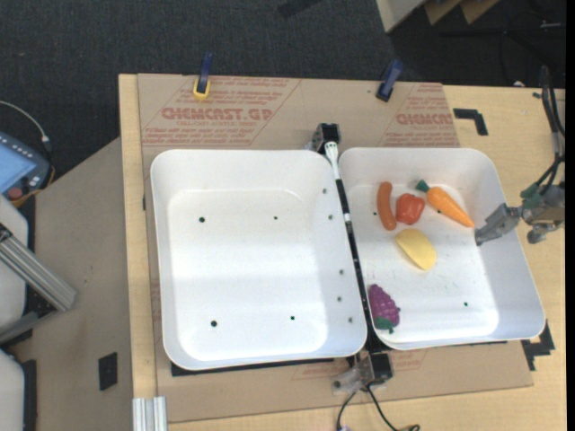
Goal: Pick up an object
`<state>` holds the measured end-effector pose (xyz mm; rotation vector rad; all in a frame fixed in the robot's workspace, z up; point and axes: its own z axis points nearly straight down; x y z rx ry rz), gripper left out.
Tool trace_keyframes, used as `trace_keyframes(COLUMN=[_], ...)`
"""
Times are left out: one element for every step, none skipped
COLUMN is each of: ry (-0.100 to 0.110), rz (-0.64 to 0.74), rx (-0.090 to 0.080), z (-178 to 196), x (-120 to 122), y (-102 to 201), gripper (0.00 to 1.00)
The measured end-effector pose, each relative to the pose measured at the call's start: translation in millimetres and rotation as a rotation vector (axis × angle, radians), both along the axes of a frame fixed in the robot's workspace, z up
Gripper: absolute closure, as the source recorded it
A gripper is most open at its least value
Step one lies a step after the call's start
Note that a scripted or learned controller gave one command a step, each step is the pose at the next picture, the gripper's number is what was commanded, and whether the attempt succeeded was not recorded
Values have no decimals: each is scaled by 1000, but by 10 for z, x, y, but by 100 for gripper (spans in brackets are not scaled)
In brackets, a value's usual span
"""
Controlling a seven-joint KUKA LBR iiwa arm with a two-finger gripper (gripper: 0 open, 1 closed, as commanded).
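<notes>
The grey metal claw (503,221) is hovering at the right white bin's (517,281) edge, grip state unclear; approach step, next descending onto the orange plastic carrot (448,206).

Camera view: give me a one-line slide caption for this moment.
Gripper at the right bin's right edge, beside a carrot, tomato, sausage, lemon and grapes.

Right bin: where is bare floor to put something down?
Right bin: bare floor between lemon, grapes and the near right rim. Crowded at the far part: sausage, tomato and carrot cluster together.
</notes>
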<state>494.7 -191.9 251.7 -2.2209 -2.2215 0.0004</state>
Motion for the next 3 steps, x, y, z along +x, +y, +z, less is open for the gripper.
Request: trace_keyframes(ry=[-3,-22,-14], rz=[1,0,-1], rx=[-2,-9,-8], z=[107,2022,2900], x=[7,-150,-122], y=[-1,-121,-335], gripper=[100,100,100])
